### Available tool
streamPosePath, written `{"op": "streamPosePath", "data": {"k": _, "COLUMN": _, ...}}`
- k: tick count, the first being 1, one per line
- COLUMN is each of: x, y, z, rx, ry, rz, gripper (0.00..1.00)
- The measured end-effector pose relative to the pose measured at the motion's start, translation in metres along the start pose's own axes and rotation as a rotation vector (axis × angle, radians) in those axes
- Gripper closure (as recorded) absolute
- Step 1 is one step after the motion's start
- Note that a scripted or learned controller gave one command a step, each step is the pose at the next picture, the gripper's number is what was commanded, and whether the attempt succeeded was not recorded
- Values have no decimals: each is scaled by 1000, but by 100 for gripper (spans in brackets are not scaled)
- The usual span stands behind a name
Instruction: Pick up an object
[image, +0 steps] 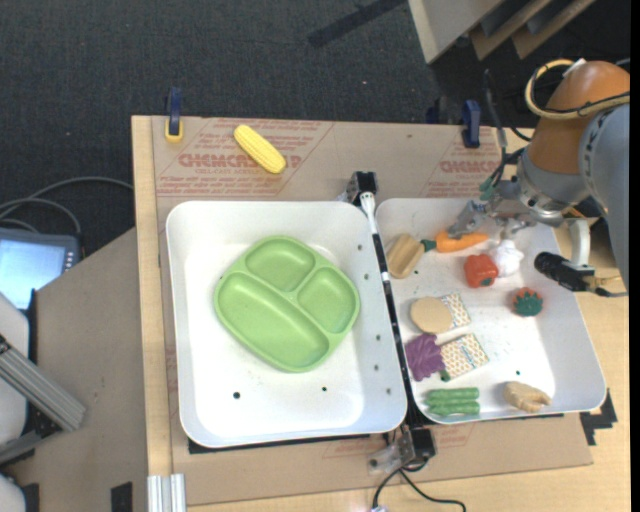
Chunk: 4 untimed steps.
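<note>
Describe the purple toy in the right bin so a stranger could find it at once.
Start at the right white bin, the one crowded with toy food. Along its left wall, below the tan oval cookie and above the green beans, lies the purple grape bunch. It is the one purple piece among its neighbours.

The claw (487, 212) hung low over the right bin's (570, 350) far edge, just above a toy carrot (461, 241), beside a red pepper (481, 270).

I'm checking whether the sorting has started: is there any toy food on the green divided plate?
No: the green divided plate in the left bin has nothing in its compartments.
</note>
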<state>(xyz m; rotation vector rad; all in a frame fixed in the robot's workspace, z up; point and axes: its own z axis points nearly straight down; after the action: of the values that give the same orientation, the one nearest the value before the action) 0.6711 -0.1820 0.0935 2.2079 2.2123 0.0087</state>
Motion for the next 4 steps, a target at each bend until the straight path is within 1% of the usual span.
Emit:
{"op": "streamPosePath", "data": {"k": 1, "x": -38, "y": -23, "z": 4, "rx": 7, "ry": 18, "rz": 0, "gripper": 0}}
{"op": "streamPosePath", "data": {"k": 2, "x": 44, "y": -22, "z": 9, "rx": 25, "ry": 11, "rz": -6, "gripper": 0}}
{"op": "streamPosePath", "data": {"k": 3, "x": 73, "y": -79, "z": 5, "rx": 12, "ry": -1, "rz": 6, "gripper": 0}}
{"op": "streamPosePath", "data": {"k": 4, "x": 73, "y": -76, "z": -4, "rx": 10, "ry": 3, "rz": 6, "gripper": 100}}
